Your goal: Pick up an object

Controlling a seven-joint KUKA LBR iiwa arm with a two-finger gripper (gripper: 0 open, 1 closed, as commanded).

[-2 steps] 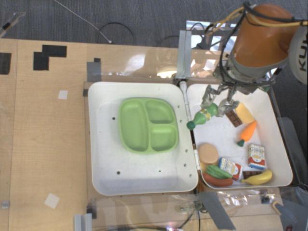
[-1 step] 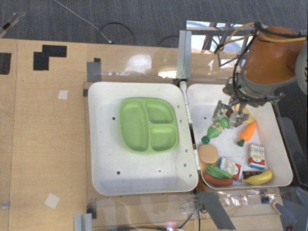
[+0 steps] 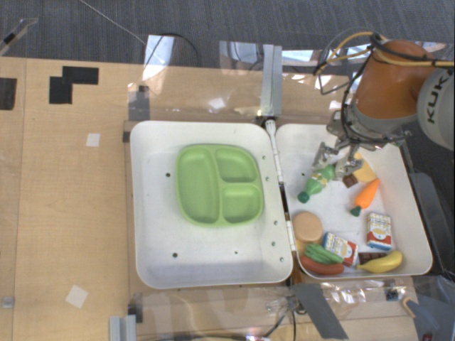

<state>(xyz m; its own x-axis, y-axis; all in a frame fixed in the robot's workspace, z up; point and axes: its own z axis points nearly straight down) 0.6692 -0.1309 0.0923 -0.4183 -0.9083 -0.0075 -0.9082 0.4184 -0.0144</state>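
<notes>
The two bins, the left bin (image 3: 153,212) and the right bin (image 3: 416,222), look like smooth white plastic with a light shine. The green divided plate (image 3: 217,183) is matt plastic. The bench (image 3: 64,212) looks like pale wood, smooth. My orange band (image 3: 391,80) is glossy. The banana (image 3: 384,263) and carrot (image 3: 365,194) look like smooth plastic toys.

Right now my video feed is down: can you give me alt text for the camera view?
The gripper hangs low over the right bin, just above a green toy bottle, amid toy food: a carrot, burger bun, banana and small cartons. The left bin holds a green divided plate.
</notes>
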